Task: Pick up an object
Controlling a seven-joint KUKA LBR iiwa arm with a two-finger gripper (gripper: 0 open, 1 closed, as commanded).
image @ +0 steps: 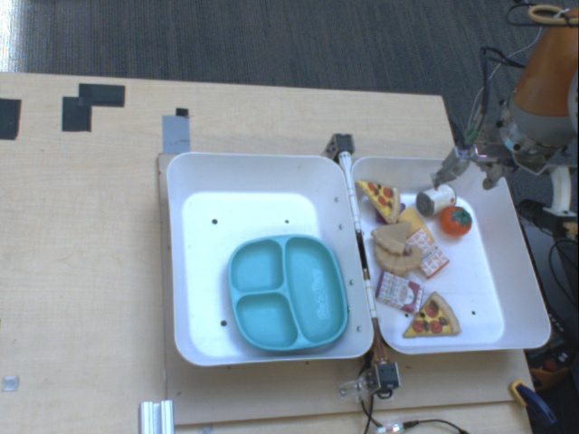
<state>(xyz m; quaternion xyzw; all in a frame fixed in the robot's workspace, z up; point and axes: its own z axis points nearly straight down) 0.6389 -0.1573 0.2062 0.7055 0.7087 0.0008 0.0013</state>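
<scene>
Glossy white plastic bins (271, 174), smooth blue plastic tray (288, 292), matt wood bench (81, 260)

Two white bins (271, 174) are sitting side by side, holding one blue divided plate (288, 292), two pizza slices (432, 316) and one tomato (456, 221).

The robot's arm (546, 78) shows a broad, rounded orange section with a smooth, slightly glossy surface. Below the orange part sits a pale grey ring that forms the wrist (534, 138), lighter on its upper rim and shaded underneath. Thin dark cables (484, 93) loop loosely along the arm's side and run toward the wrist. A cream-coloured ring-shaped piece (548, 13) sits at the top of the orange section. From the wrist a darker grey metal assembly extends outward, built of small angular parts, and it ends in the gripper (450, 172), a slim grey piece with a dull metallic finish.
</scene>
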